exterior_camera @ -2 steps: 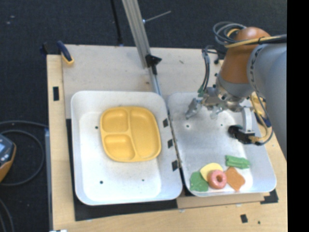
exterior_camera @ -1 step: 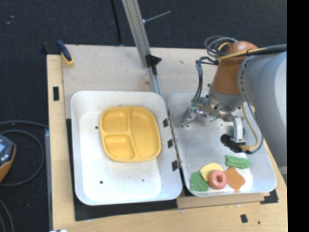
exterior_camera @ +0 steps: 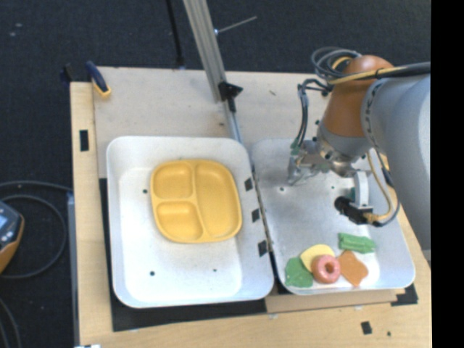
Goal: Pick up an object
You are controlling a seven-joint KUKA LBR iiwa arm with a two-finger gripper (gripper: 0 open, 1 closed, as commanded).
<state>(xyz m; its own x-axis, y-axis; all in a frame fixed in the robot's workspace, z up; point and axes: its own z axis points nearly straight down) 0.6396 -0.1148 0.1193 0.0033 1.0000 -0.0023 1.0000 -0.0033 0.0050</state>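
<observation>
- Claw [exterior_camera: 296, 174] low over bare floor of right bin [exterior_camera: 304, 209]; fingers too small and blurred to tell whether spread or pressed together.
- Nothing visibly between them; pick judged not yet made, whole grasp and lift left.
- Toys well below and right of claw, clustered at bin's near edge: green strip [exterior_camera: 357, 243], orange piece [exterior_camera: 353, 267], pink ring [exterior_camera: 327, 268], yellow piece [exterior_camera: 316, 254], green piece [exterior_camera: 297, 272]. Five counted.
- One yellow divided plate [exterior_camera: 196, 199] in left bin [exterior_camera: 130, 267], left of claw.
- Two bins on desk [exterior_camera: 145, 100].

Toys [exterior_camera: 330, 264] seemingly crowd right bin's [exterior_camera: 304, 216] near wall.

Wooden bench [exterior_camera: 159, 100] under two white bins [exterior_camera: 130, 267] (side by side)
</observation>
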